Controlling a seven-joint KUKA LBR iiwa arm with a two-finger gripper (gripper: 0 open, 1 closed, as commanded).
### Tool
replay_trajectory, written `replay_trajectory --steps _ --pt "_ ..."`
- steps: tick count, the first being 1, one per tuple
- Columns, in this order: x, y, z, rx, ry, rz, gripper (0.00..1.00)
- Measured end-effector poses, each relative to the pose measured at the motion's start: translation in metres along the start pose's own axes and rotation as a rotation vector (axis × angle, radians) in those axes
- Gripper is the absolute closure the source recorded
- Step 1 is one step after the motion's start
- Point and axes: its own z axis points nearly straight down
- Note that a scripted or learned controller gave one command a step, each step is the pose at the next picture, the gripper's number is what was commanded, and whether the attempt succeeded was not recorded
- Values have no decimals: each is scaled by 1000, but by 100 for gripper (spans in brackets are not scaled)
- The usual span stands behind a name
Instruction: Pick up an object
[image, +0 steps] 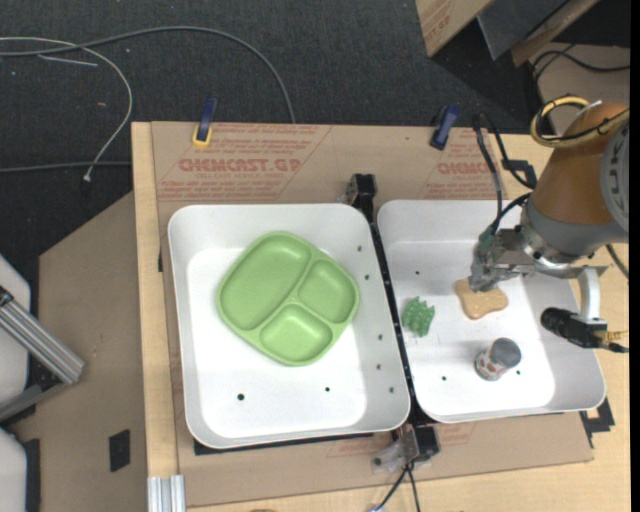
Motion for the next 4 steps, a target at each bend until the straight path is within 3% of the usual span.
replay_trajectory --steps 1,2,4 --pt "0 2 -65 -2 -1 0 100" --pt "0 3 -75 2 0 0 100" --pt "100 -19 -61 9 5 -4 100"
